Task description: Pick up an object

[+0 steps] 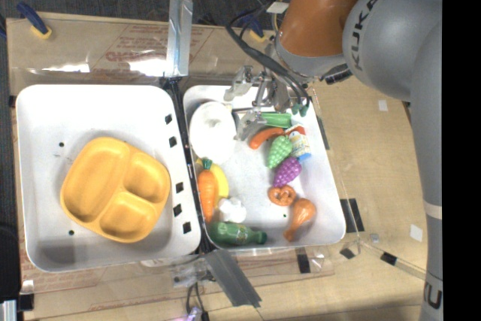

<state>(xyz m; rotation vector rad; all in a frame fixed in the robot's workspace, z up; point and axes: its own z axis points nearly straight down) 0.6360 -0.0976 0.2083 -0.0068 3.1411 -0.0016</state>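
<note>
**Toy pile under my claw, and a bunch of ways to fumble it**

Toys are all crammed into the right shallow white bin (331, 184), so that's where my pick has to happen. Nearest my claw (259, 105) are a small green plastic stick-shaped toy (276, 119) and an orange-red plastic chili (264, 136), up at the bin's far end. Honestly I can't tell whether my claw is wide or pinched; it's a tangle of metal and cables from up here, and nothing is clearly held in it.

Worries, working outward:
- The green stick and chili lie almost touching, with a bumpy green plastic corn-like piece (279, 151) and a purple plastic grape bunch (287, 171) just beside them. Closing there could catch two things, or squirt one out sideways.
- A round white plastic plate (209, 128) sits right next to them; a finger landing on its rim could tip it.
- I'm close to the far wall, so clipping it seems possible.

Further off: an orange plastic carrot (207, 193), a brown plastic drumstick (299, 216) and a dark green plastic cucumber (234, 234) at the near end. The yellow compartment tray (114, 189) sits alone in the left white bin (30, 109), well apart.
</note>
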